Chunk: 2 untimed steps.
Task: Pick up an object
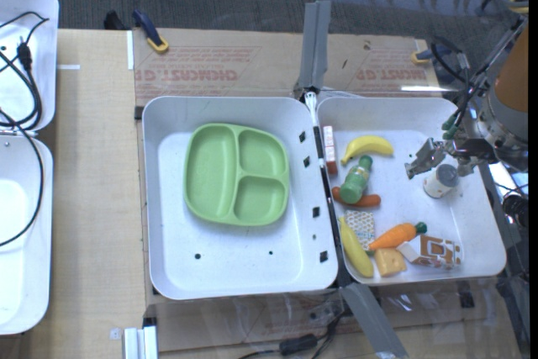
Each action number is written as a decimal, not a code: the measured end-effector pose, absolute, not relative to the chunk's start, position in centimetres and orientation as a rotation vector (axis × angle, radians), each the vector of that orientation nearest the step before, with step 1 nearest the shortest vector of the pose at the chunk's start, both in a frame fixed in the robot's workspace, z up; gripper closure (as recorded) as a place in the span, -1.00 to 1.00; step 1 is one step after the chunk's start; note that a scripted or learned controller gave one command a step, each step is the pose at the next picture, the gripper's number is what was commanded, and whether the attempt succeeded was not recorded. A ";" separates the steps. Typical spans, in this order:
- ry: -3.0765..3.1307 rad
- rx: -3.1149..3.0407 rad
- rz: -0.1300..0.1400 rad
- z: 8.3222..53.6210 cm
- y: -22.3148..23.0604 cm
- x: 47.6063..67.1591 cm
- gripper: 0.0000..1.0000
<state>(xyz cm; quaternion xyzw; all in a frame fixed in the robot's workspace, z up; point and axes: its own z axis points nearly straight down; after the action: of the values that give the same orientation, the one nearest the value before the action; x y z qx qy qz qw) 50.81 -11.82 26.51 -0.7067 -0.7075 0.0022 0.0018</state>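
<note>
Arm's gripper point(424, 160) is hovering over the right bin point(483, 223), far right side; open or closed, cannot tell. The smooth curved banana point(368, 148), glossy green bottle point(356, 179) and tapered carrot point(397, 235) are lying left of it, apart. A pale rounded thing point(439, 182), possibly a cup, is sitting just beside it.

The arm point(508, 109) reaches in at the right edge of the view, its orange band point(514, 76) sitting just above the grey wrist point(494, 132). From the wrist the tool leans down and across, so the gripper point(423, 159) points toward the view's left, tilted rather than plumb. Dark cables point(467, 88) run along the wrist's upper side. The gripper's metal tip is small and blurred, too indistinct to read closely.
</note>
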 end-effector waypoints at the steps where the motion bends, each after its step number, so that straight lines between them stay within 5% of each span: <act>1: -2.269 -2.173 0.000 9.8 -12.5 51.4 -1.00; 2: -2.462 -1.950 0.003 9.0 -11.6 62.2 -1.00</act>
<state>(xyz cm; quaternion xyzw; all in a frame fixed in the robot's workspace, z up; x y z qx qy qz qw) 62.22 -11.62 8.97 -0.6209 -0.7839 0.0008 0.0007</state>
